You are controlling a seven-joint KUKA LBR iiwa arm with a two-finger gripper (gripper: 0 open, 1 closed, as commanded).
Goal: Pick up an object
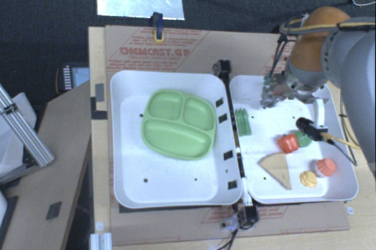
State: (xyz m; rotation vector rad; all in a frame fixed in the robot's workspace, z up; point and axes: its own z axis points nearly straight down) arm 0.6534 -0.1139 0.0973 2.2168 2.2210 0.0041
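Right bin, near edge: tan wedge lay flat, long axis near-to-far, tip toward the near rim. Just right of it sat a yellow lump and an orange-pink piece, close together. Farther in, a red piece touched a small green piece. A green ridged strip lay along the divider, long axis near-to-far. The gripper hung over the bin's far part, apart from every item; open or closed, could not tell. The left bin held a green divided plate.
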